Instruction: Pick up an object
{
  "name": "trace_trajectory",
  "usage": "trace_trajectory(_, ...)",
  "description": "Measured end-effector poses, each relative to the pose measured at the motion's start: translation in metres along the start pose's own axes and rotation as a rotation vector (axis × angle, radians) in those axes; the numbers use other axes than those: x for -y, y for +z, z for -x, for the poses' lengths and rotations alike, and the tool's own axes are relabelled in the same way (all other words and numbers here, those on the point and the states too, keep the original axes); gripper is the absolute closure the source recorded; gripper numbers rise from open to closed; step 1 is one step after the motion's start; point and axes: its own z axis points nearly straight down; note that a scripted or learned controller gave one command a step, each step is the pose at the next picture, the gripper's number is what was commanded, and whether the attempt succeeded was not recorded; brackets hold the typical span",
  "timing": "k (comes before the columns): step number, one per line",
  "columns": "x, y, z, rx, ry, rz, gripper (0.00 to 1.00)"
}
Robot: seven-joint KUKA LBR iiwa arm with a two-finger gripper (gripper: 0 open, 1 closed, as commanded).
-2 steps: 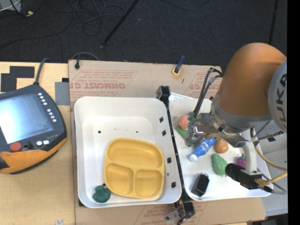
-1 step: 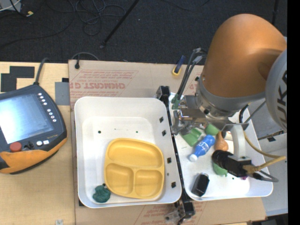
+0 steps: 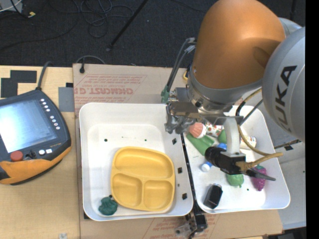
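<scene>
Tray [image 3: 143, 178] in left bin [image 3: 94, 128], toys right

Grey-and-orange robot arm [image 3: 249, 59] cut off at right edge and hiding right white bin's [image 3: 279, 193] far side, green bottle [image 3: 202, 143] partly covered

Two white bins [image 3: 94, 128] sit side by side. The left one holds one yellow tray [image 3: 143, 179] and one green lump [image 3: 107, 206]; one black block [image 3: 213, 195] lies right of the tray.

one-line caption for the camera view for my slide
KUKA arm hangs over the right bin of toys; yellow divided plate in left bin.
</scene>
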Motion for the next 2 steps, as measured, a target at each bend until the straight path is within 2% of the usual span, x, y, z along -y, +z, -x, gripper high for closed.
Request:
trace_trajectory(1, 0.026, -0.118, 0.085, -0.001, 0.008, 0.011, 1.00)
trace_trajectory(2, 0.026, -0.041, 0.121, 0.002, 0.006, -0.009, 1.00)
